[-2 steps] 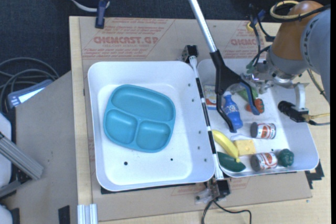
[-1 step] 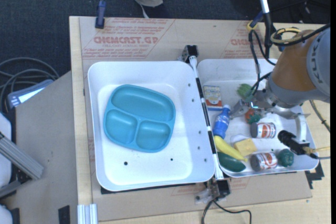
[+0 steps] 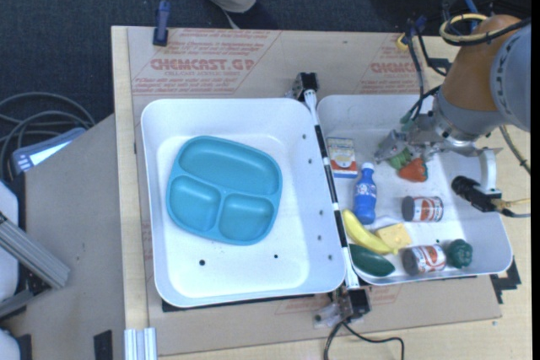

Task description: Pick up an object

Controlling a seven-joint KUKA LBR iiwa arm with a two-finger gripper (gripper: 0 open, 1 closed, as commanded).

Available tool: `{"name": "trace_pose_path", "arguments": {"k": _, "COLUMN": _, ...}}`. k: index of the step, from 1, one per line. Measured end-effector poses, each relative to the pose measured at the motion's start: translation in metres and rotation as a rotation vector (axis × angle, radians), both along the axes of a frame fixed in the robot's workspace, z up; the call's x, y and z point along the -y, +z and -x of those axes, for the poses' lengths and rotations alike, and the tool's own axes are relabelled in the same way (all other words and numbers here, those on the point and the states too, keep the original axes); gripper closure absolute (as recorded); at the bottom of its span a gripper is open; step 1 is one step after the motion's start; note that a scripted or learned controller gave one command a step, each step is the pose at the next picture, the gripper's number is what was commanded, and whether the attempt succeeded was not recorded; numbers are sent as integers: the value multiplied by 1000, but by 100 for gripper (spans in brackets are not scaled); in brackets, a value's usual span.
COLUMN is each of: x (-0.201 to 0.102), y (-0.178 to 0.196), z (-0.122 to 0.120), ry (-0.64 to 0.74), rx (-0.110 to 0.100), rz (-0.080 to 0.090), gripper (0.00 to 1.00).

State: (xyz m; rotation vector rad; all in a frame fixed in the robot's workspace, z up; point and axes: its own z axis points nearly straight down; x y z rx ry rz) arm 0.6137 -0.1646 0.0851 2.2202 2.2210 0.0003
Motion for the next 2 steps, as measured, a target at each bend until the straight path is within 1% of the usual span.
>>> {"name": "trace_pose_path", "arguments": {"k": 1, "x": 0, "y": 10, "z": 0, "ry": 0, "rx": 1, "rz": 1, "gripper": 100}}
{"name": "trace_pose_path", "arguments": {"k": 2, "x": -102, "y": 100, "z": 6, "ry": 1, "rx": 1, "rz": -1, "gripper": 100}}
